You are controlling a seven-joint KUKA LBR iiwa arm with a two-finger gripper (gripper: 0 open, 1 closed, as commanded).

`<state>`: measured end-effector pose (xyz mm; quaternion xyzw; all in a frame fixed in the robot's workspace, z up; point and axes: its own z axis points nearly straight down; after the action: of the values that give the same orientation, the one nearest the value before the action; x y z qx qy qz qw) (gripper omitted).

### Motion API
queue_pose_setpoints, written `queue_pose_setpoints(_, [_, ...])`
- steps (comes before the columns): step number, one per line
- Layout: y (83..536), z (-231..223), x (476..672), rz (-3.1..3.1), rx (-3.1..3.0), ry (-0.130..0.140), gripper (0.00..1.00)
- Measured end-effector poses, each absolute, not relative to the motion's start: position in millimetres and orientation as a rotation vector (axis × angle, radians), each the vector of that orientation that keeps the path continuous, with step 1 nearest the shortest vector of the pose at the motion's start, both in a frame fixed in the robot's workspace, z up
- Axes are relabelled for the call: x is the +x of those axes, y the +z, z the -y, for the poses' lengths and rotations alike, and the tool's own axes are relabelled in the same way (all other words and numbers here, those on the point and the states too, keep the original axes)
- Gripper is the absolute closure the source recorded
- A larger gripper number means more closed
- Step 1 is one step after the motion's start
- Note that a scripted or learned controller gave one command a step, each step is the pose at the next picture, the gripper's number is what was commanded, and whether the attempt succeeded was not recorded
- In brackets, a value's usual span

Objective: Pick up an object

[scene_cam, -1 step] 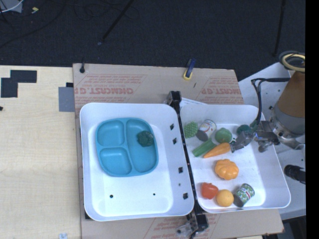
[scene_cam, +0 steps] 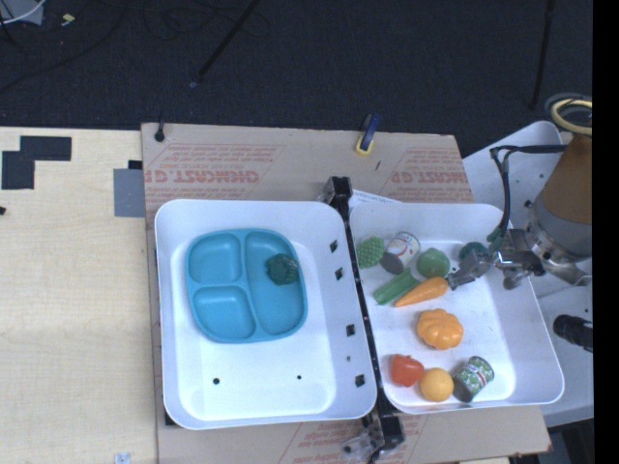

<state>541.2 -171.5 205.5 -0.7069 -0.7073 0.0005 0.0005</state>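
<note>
Beside the toy carrot (scene_cam: 423,292) in the right bin (scene_cam: 522,375), I see my gripper (scene_cam: 471,269); whether its jaws are apart I cannot tell; crowded neighbours could spoil a grasp, I judge.

**Arm low at the right, wrist pointing left**

The arm (scene_cam: 571,196) enters from the right edge, its orange band above a grey wrist. The wrist lies nearly level, aimed leftward. The gripper (scene_cam: 464,267) sits at its tip, dark and small, low over the surface; its fingers are too blurred to read.
</note>
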Motion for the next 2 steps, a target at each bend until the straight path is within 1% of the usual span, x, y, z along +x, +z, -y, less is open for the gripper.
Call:
queue_pose_setpoints(1, [143, 174, 544.7, 2.218, -2.215, 0.006, 0.0])
queue_pose_setpoints(2, [89, 172, 543.7, 2.217, -2.215, 0.005, 0.0])
